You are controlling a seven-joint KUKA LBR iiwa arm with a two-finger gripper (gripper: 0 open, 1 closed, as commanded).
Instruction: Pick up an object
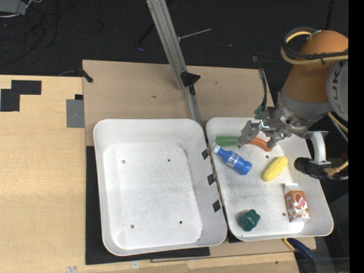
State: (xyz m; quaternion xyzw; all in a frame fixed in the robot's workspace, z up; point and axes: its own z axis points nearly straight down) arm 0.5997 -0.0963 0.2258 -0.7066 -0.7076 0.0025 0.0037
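Green lump [248,219] lies low; claw [260,135] (perhaps open) above orange piece [260,144].

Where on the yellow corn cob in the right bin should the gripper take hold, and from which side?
Probably across the middle of the corn cob, coming straight down. It lies flat and slanted, apart from the blue bottle and the carton, so both long sides look free for the fingers.

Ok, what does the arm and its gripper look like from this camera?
The arm is a thick grey body with a rounded orange band on top and a yellowish cable looped around it. The gripper is small, dark grey metal, with thin dark cables running up from it.
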